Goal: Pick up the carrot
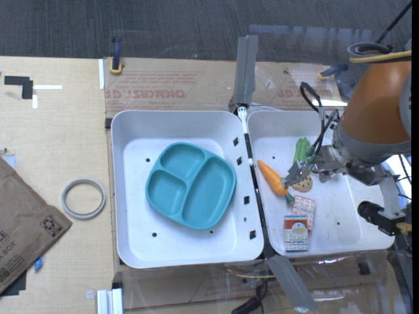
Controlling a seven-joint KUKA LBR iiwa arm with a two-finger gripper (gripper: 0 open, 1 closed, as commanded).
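An orange carrot (271,178) lies at a slant in the right bin (340,241), close to the divider between the bins. My gripper (292,177) hangs low over the right bin, its fingertips just right of the carrot's lower end and above a round cookie (302,185). Nothing shows between the fingers. Whether they are open or shut is unclear from this angle. The arm's orange band (378,103) is up at the right.
A green vegetable (302,150) lies behind the gripper. A small printed carton (298,226) lies in the right bin's front part. The left bin (131,175) holds a teal divided plate (190,185). A tape ring (84,197) and a cardboard box (19,231) sit on the bench at left.
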